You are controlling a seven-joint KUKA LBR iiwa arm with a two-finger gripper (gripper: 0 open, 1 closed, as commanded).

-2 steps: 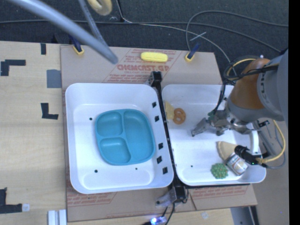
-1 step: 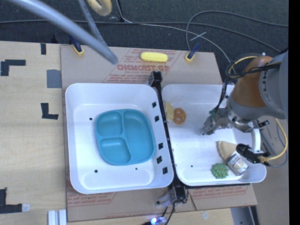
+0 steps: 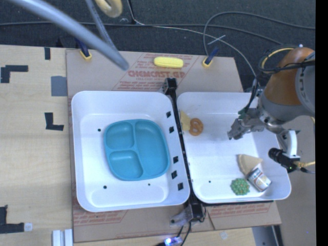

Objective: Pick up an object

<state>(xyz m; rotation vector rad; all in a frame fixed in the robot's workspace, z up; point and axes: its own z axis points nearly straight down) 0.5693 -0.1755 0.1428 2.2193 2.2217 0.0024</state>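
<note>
While we are reaching in over the right bin (image 3: 205, 102), our gripper (image 3: 237, 131) is hanging above bare floor; we cannot tell its state. Candidates are lying apart for easy picking: pretzel (image 3: 196, 126) beyond it, can (image 3: 259, 179) and broccoli (image 3: 239, 186) below.

Camera view, single, fixed. We look down from above the bench at a slant, facing its far edge, where we meet dark floor beyond a cardboard sheet (image 3: 154, 70). We stand far enough back to take in both white bins whole: left bin (image 3: 82, 137) and right bin (image 3: 215, 102), side by side mid-frame, their long sides touching. The wooden bench top (image 3: 31, 152) runs off our left edge. The arm (image 3: 289, 88) enters from our right (partly cut by the frame). A grey pole (image 3: 66, 19) crosses our upper left, blurred, close to the lens.
</note>
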